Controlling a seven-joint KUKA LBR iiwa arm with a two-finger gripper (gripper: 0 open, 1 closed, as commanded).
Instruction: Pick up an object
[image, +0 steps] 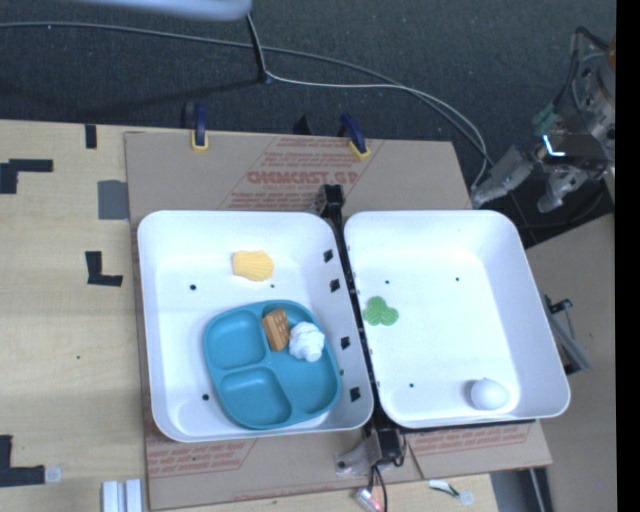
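Gripper (560, 160), blurry at the far right, grip state unreadable, hangs well away from the white ball (489, 393); it may roll from a grasp.

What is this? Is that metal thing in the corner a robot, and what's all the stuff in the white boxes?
Yes! The picture comes from a camera up above, looking down at a bench. The metal thing at the top right is the robot's arm with its gripper, which works like a hand. It sits outside the boxes, away from the objects.

The left bin has a blue tray with three sections. A small brown block and a white lump lie on it. A yellow piece sits beside the tray.

The right bin has a green thing and a white ball.
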